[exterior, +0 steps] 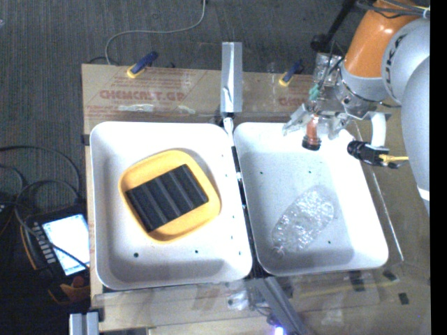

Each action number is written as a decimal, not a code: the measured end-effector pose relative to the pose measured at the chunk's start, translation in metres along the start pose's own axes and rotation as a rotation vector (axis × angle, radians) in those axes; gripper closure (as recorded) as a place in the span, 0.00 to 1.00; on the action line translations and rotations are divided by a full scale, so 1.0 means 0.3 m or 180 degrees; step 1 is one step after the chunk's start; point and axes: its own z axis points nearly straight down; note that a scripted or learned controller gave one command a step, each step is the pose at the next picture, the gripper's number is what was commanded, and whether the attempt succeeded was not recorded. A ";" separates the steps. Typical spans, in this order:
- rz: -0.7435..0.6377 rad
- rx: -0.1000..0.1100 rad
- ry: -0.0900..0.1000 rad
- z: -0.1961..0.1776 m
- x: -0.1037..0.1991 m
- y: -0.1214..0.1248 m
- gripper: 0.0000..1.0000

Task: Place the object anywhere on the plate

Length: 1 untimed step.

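The hand [312,132] hovers at one o'clock above the right bin [370,215]; whether spread or pressed together, I cannot tell. A clear crinkled object [304,220] lies at five o'clock, ungrasped. Next: descend and grasp it, then carry it to the yellow plate [170,195] at nine o'clock.

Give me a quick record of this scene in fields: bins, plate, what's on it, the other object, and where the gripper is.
bins: two white bins side by side, left bin and right bin
plate: yellow plate, in the left bin
on the plate: black ridged block, lying flat at a slant
other object: crumpled clear plastic bottle, lying in the right bin
gripper: gripper above the back edge of the right bin, apart from the bottle
gripper contents: nothing visible between the fingers
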 end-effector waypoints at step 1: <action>-0.0230 -0.0014 0.0004 -0.232 -0.033 0.002 1.00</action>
